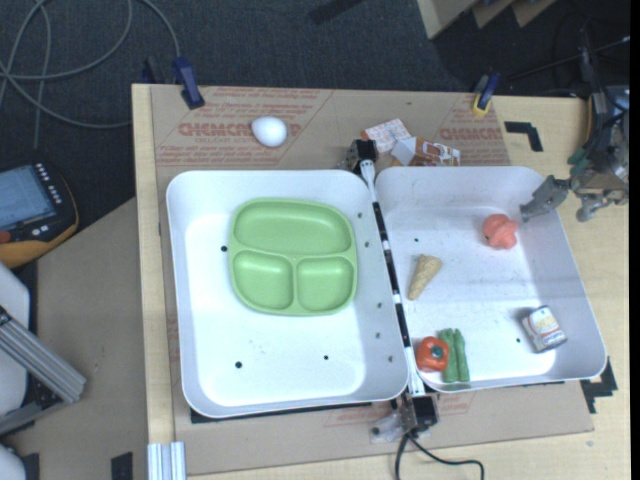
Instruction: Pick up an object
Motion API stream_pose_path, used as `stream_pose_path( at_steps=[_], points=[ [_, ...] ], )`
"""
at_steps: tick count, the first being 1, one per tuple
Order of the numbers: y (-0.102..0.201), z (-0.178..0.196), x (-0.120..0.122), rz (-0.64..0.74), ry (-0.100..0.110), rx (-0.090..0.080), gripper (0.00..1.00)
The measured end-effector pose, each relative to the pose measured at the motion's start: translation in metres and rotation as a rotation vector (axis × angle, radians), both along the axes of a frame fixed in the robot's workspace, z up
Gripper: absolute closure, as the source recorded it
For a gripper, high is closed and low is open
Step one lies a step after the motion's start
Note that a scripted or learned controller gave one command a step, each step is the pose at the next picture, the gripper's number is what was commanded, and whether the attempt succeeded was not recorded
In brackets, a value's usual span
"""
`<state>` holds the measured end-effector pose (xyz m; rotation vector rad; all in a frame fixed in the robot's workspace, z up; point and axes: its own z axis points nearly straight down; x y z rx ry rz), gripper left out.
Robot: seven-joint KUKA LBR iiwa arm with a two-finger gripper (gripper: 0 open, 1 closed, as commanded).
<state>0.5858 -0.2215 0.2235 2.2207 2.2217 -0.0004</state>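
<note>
Grey two-finger gripper poised at far right edge of right-hand shallow white bin, just beside round orange-red ball, likely lined up for that pick. Open or closed: could not tell; nothing seen between. Elsewhere in bin: tan cone near left wall, small boxy carton toward near right corner.

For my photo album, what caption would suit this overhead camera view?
Robot gripper hovering near a red ball in the right bin; a green divided plate fills the left bin.
</note>
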Motion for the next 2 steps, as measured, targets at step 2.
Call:
stream_pose_path(
  at_steps=[2],
  points=[
    [0.012,-0.139,0.045,0.001,0.0,0.001,0.0]
  ],
)
